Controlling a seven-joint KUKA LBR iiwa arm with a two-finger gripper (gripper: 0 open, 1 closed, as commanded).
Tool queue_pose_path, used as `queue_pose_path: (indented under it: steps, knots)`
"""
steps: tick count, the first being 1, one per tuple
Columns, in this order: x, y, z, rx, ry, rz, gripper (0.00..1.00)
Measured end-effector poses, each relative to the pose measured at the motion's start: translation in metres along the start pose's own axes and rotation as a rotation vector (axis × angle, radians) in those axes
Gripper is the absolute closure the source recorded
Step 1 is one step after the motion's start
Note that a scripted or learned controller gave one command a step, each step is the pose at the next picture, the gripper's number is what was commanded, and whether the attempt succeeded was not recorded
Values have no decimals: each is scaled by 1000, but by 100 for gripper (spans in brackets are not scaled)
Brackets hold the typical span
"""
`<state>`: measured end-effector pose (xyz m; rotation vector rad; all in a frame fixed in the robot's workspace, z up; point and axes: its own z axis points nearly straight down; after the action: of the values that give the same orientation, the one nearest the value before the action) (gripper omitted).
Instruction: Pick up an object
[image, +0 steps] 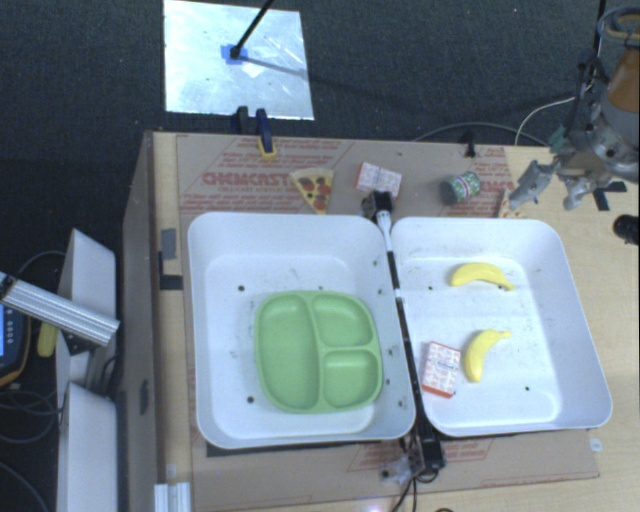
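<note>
The right bin (560, 300) holds two yellow bananas, one (481, 275) near its back and one (482, 352) lower down, plus a small red-and-white packet (441, 369) near its front left. My gripper (553, 192) hangs at the upper right, above the back right corner of that bin. Its two fingers are spread apart with nothing between them. It is well away from all three objects.
A green divided plate (318, 350) lies in the left bin (215, 300). Behind the bins on the cardboard sit a pizza-slice toy (313, 188), a small card packet (379, 179) and a little can (462, 187). Cables run along the back right.
</note>
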<state>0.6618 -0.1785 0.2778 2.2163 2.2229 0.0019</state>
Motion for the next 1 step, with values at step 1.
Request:
queue_pose_path:
  steps: [1]
  knots:
    - [28, -11, 92, 3, 1, -2, 0]
